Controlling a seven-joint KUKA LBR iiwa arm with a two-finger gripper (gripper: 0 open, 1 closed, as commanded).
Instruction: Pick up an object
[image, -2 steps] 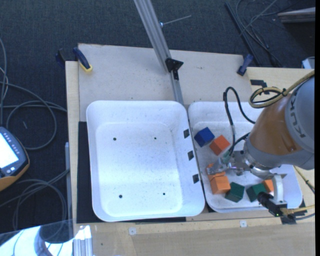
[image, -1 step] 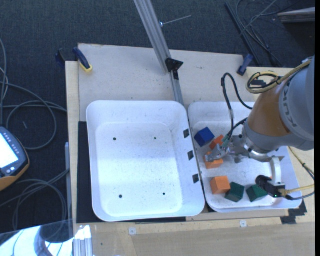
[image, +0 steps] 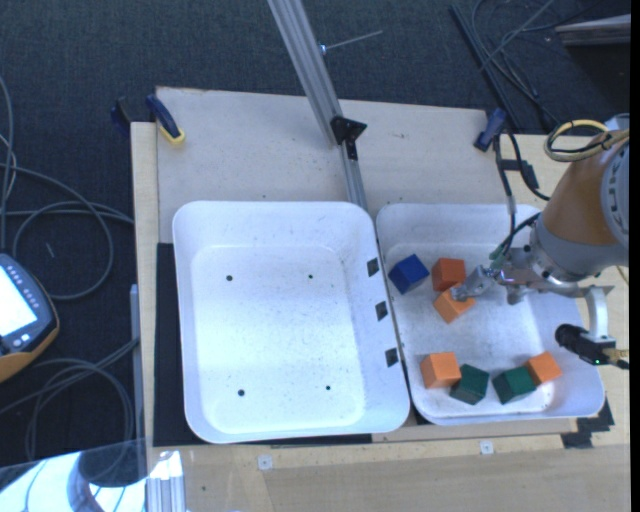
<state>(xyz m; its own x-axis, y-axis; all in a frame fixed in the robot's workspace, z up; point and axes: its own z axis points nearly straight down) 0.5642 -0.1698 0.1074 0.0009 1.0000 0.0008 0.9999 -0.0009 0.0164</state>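
The right bin (image: 452, 211) holds several small blocks. A blue block (image: 408, 272) and an orange block (image: 449, 272) lie near its back left. Just in front of them is another orange block (image: 451, 307), tilted. My gripper (image: 468, 291) hangs right above this tilted block's right edge, reaching in from the right below the arm's orange band (image: 585, 205). Along the front of the bin lie an orange block (image: 440, 369), two green blocks (image: 469, 385) (image: 516, 383) and one more orange block (image: 545, 367).
The left bin (image: 182, 232) stands beside the right one. A slanted metal pole (image: 312, 72) rises from the bench behind the bins. Clamps (image: 165, 118) (image: 490, 128) sit at the bench's back corners, and cables trail on the floor.
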